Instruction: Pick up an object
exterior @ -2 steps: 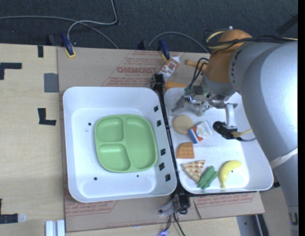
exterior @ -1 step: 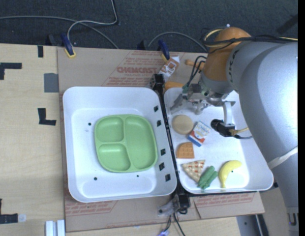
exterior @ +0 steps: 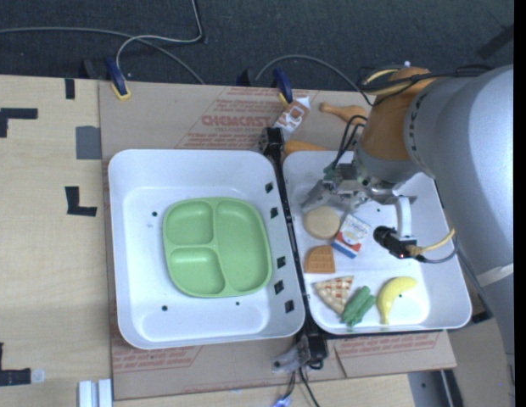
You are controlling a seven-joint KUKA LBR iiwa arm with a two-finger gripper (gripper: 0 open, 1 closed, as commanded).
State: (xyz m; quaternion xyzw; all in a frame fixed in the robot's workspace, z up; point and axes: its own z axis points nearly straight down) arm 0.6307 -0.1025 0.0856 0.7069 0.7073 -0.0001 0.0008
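A divided plate [exterior: 217, 247] lies in the left bin [exterior: 127, 227] — bun [exterior: 322, 222], waffle [exterior: 319, 259], pizza slice [exterior: 334, 292] and banana [exterior: 394, 297] in the right bin [exterior: 441, 308].

A green plate [exterior: 217, 246] with three compartments lies in the middle of the left white bin [exterior: 136, 312]. Both bins stand on a brown cardboard sheet [exterior: 187, 117] with red print, on a light wooden bench [exterior: 38, 253]. Two blue clamps [exterior: 119, 80] hold the cardboard at its upper edge. Thin cables [exterior: 191, 11] run over the dark floor [exterior: 348, 15] at the top of the frame.
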